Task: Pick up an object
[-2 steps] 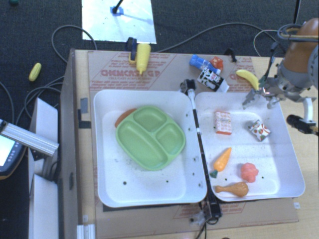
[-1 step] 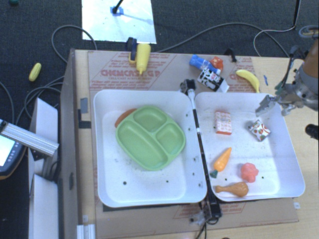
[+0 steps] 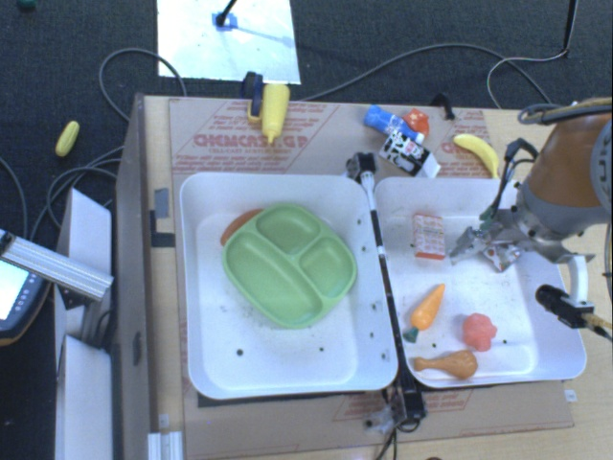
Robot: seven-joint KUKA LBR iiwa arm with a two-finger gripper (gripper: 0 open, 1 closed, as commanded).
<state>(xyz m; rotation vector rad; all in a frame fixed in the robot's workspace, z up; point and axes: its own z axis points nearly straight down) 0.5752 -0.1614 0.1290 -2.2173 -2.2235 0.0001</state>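
The right bin (image 3: 551, 357) holds a small orange-and-white packet (image 3: 428, 235), a toy carrot (image 3: 427, 309), a pink-red lumpy toy (image 3: 479, 331) and a brown toy drumstick (image 3: 448, 363). My gripper (image 3: 484, 245) hangs low over the right bin's upper middle, just right of the packet, with the grey and orange arm (image 3: 570, 175) reaching in from the right. Its metal fingers (image 3: 464, 244) point left toward the packet, and I see nothing between them.
The left bin (image 3: 206, 353) holds a green divided plate (image 3: 289, 264) lying over an orange thing (image 3: 238, 225). Behind the bins on the cardboard lie a yellow bottle (image 3: 274, 108), a blue tube (image 3: 385, 118), a black-and-white box (image 3: 407, 151) and a banana (image 3: 476, 150).
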